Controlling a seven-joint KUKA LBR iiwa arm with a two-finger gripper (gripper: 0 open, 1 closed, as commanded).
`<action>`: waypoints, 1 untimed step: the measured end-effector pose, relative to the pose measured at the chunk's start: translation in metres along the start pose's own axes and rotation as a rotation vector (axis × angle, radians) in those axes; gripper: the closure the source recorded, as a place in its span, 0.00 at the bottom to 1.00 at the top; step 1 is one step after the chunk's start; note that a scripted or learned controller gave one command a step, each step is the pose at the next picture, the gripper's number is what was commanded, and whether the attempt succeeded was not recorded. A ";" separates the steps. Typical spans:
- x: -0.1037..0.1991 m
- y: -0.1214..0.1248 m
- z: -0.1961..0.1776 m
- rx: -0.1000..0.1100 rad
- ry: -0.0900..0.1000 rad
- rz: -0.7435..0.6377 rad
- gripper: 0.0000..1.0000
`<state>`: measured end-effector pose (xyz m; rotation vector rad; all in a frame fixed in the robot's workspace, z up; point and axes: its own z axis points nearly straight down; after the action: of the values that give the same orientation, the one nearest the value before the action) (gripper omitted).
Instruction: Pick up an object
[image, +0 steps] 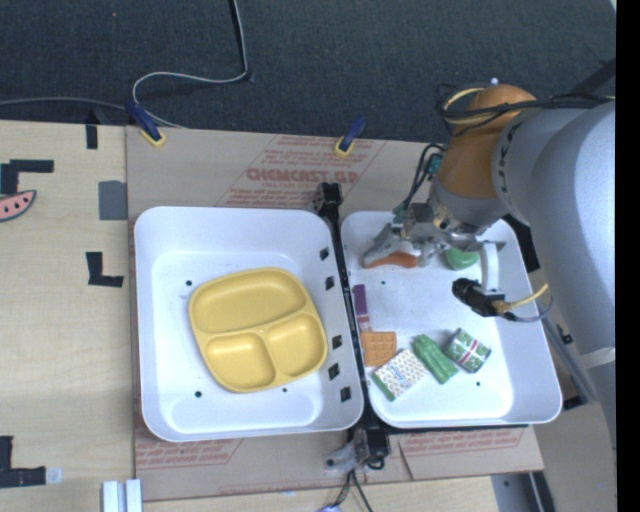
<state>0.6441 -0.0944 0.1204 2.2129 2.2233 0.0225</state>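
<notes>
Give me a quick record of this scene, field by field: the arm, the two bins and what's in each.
arm: grey with orange band, gripper low in the right bin's upper part
left bin: yellow divided plate
right bin: orange item beside the gripper, green round item, green tube, patterned can, tan square, patterned packet

Red "CHEMCAST GP" print on the brown cardboard sheet.

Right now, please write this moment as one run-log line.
gripper: over right bin, top left | at fingers: orange object | grasp: unclear | yellow tray: left bin
</notes>
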 end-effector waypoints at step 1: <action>0.001 0.000 -0.009 0.001 0.001 -0.001 1.00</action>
<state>0.6438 -0.0939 0.1296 2.2132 2.2254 0.0222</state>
